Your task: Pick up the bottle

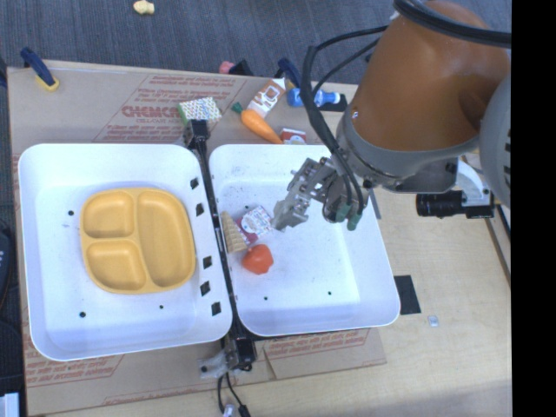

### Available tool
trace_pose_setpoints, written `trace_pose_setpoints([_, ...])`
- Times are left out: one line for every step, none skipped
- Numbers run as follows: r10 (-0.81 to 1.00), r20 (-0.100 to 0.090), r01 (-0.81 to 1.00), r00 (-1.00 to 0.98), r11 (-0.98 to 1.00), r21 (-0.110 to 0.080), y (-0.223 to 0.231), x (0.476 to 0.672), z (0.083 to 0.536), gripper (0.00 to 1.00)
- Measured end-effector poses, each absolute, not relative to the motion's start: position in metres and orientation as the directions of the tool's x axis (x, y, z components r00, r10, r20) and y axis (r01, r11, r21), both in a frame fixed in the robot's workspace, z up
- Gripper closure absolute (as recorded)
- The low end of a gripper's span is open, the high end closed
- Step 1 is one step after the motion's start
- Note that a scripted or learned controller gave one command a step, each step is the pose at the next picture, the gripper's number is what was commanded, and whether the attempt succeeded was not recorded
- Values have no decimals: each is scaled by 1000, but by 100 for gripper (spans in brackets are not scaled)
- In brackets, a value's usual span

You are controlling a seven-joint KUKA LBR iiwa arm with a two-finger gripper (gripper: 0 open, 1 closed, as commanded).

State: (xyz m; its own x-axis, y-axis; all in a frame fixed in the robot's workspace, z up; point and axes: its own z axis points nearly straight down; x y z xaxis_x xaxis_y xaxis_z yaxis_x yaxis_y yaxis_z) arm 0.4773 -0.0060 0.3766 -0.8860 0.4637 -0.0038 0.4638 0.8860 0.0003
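Tool (291,211) over right bin (365,268), frame centre; finger state unclear. Bottle (264,99) on table (452,320), upper centre, outside bins.

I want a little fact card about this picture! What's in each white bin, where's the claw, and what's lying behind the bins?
left bin: a yellow plastic plate with three sections
right bin: a ridged tan cone-shaped piece, a red and white wrapped packet, a small red-orange round toy
claw: over the right bin, beside the packet
behind the bins: a white bottle with an orange cap, an orange toy carrot, a small patterned box
bottle: lying on the cardboard, outside both bins, apart from the claw
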Motion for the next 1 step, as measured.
trace_pose_setpoints([464, 2, 464, -886, 886, -2, 33, 476, 272, 100])
